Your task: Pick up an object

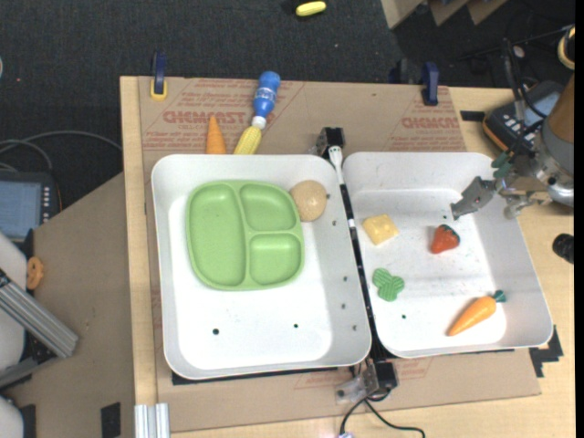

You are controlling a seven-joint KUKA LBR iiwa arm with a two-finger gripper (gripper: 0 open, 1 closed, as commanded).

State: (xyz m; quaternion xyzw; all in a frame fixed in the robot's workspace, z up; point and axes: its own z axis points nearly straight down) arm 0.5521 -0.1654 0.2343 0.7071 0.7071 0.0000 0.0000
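Left bin (182,327): we see a green divided plate (245,235) in it, with a tan ball (309,199) touching the plate's corner.
Right bin (520,272): holds four small things, all apart.
Gripper (474,195): over the right bin's far edge – can't tell how its jaws stand, nothing visibly held.
Carrot (473,315): near corner.
Strawberry (444,239): just below the gripper.
Yellow block (380,229): by the divider.
Green piece (389,285): nearer us.

A grey metal end effector (476,196) with angular dark fingers hangs from a pale grey wrist trailing black cables.
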